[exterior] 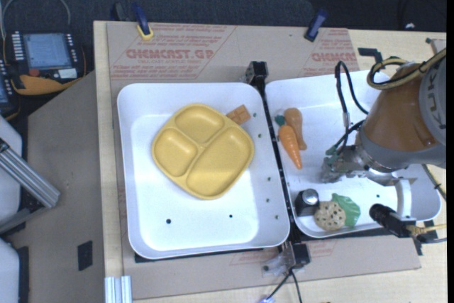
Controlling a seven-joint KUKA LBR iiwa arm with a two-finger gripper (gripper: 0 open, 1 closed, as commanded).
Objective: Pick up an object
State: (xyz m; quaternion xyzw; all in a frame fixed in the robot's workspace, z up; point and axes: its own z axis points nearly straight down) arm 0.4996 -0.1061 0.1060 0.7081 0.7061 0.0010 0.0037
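Observation:
The right bin (319, 92) holds an orange carrot (291, 145) lying beside a shorter tan-orange piece (295, 123) near its left wall. At its front lie a speckled cookie (328, 215), a green leafy item (348, 206) touching it, and a small black and silver round object (307, 200). My gripper (339, 168) hangs low over the middle of this bin, right of the carrot and just behind the cookie and the green item. The grey wrist hides its tips, and nothing shows in its hold.
The left bin (142, 174) bears a yellow divided plate (203, 150) with a small brown block (239, 114) at its far right corner. The arm's orange band (401, 117) and cables cover the right bin's right half. A black divider runs between the bins.

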